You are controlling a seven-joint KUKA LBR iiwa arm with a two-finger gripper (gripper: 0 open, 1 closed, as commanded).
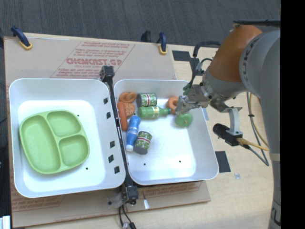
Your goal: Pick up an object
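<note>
— Over at the right white bin [202, 163], near its far right wall, where does the hand [183, 108] sit?

— Low over that corner, at the end of the grey arm with the orange band [233, 56]. A round green object [183, 120] lies just beneath and touching its tip; a small orange piece [172, 102] is just beside it on the left.

— Is it gripping either one?

— Cannot tell; that part is too dark and small.

— And the rest?

— A green plastic bottle [153, 112], a green-labelled can [147, 99], a blue-and-white bottle [132, 130] and a second small can [143, 142] lie toward the bin's left. A light green divided plate [53, 140] fills the left white bin [28, 92].
</note>
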